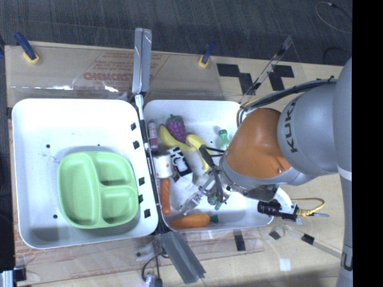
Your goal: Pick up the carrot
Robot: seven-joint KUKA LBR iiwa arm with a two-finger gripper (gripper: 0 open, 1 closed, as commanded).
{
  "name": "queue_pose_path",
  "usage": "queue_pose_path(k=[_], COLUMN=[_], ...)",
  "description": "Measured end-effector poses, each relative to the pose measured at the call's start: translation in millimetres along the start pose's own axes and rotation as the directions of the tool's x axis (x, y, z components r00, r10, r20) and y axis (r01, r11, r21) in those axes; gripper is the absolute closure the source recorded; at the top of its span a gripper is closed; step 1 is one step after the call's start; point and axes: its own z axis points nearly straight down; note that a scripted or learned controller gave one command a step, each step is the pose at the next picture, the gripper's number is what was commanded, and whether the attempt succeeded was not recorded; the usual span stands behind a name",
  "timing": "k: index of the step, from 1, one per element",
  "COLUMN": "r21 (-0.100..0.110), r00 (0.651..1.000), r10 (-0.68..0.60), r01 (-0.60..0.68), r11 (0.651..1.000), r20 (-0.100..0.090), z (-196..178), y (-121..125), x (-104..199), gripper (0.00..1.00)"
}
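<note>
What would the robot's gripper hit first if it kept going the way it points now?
Probably the orange carrot lying along the right white bin's left wall: the gripper points lower-left toward it. Depth is unclear, so it might meet the bin floor first.

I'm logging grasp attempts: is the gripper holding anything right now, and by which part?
It cannot be told. The gripper hangs low in the right bin among the clutter, just above the carrot at the near wall, which lies apart from it.

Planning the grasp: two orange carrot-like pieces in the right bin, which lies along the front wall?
The carrot with the green tip; the other orange piece runs along the left wall.
</note>
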Motion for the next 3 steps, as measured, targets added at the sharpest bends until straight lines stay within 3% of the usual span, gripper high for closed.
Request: queue_pose_path(k=[1, 2, 3], r21=[0.004, 0.002, 0.002], r00=[1.000, 1.000, 1.000], r10=[-0.001, -0.006, -0.006], r01=[0.001, 0.006, 0.006], r11=[1.000, 1.000, 1.000], r20=[0.002, 0.001, 0.001], z=[1.4, -8.1, -8.1], y=[18.4, 20.0, 20.1], x=[17.6, 18.0, 18.1], gripper=[0.00, 1.00, 0.00])
